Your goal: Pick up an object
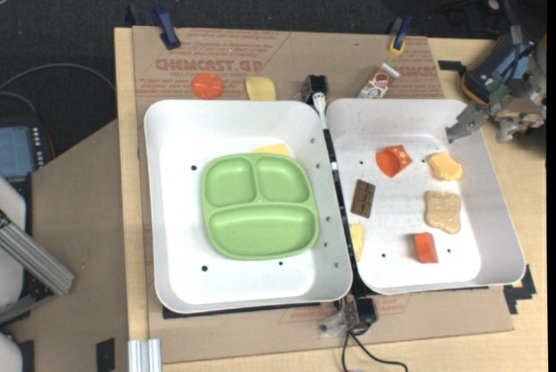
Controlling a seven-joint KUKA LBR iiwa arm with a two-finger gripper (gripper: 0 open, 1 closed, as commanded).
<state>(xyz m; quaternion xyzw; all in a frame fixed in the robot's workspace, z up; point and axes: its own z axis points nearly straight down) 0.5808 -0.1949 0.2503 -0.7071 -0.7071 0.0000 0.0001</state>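
Observation:
The right bin [486, 188] holds several small items: a red piece [393, 160], a yellow chunk [445, 166], a tan toast-shaped piece [443, 211], a brown bar [363, 197], an orange-red block [425, 247] and a yellow wedge [356, 240] at its left wall. My gripper [465, 125] hangs at the bin's far right corner, above the rim, just up and right of the yellow chunk. Nothing shows in it. The grey arm with its orange band [473, 83] comes in from the right edge.
The left bin [165, 188] bears a green divided plate [259, 207] with a yellow piece [271, 150] behind it. On the cardboard beyond the bins lie an orange disc [207, 86], a yellow lump [260, 89], a black item [315, 88] and a wrapper [379, 83]. Blue clamps [165, 27] hold the board.

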